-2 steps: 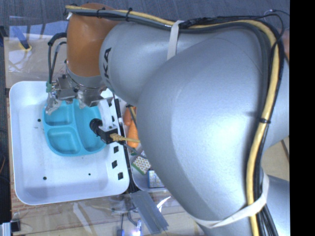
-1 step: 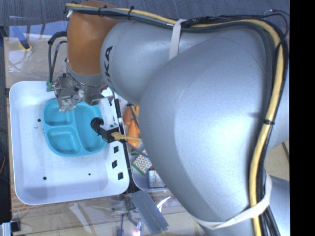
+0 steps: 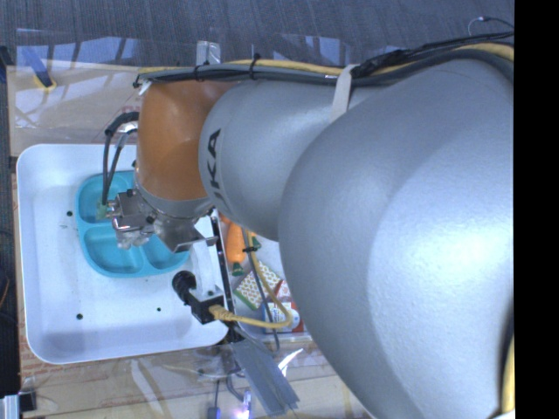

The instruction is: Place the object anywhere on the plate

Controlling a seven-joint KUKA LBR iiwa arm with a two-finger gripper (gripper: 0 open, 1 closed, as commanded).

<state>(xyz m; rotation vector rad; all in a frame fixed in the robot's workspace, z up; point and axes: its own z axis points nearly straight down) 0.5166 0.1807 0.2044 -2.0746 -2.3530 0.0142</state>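
Plate (image 3: 105, 251): smooth blue plastic, divided into compartments, lying in the left white bin (image 3: 44, 321). Above it hangs the gripper (image 3: 131, 227); whether its grip is closed, I cannot tell.

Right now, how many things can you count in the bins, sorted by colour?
Blue: 1, the plate in the left bin.
Orange: 1, a carrot-like object in the right bin.
Mixed colours: 1, a patterned item, partly hidden.
Total: 3
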